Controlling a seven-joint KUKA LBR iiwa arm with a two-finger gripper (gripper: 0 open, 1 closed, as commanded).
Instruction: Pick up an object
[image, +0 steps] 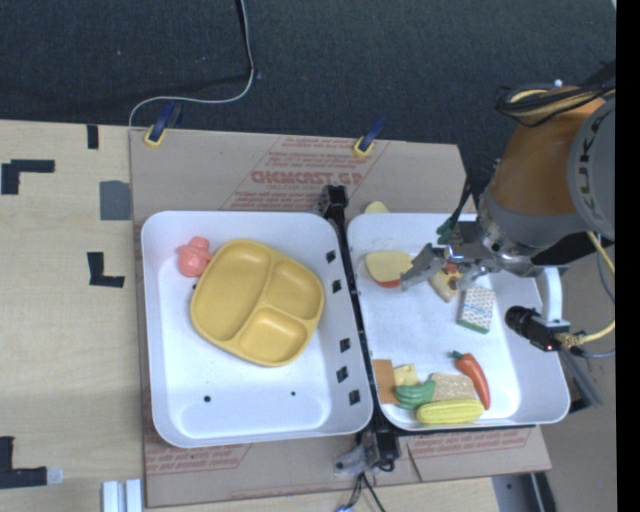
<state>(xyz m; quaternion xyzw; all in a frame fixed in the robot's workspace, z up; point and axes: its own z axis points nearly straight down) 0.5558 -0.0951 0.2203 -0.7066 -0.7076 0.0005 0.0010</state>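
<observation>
two shallow white bins, side by side. left bin (165, 400): one glossy yellow sectioned tray (257, 301), one pink lumpy toy (192, 256). right bin (540, 400): one pale round slice (387, 267) with a red edge, one speckled flat card (477, 309), one orange carrot (472, 377), one yellow corn cob (449, 411), one green pod (415, 393). my gripper (447, 262) hangs over the right bin beside the slice, fingers spread, nothing held.

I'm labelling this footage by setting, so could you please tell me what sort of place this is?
Most likely a robotics lab test bench: a robot arm reaches over two white bins clamped to a cardboard sheet, with toy food such as a plastic carrot and a yellow divided plate.
</observation>
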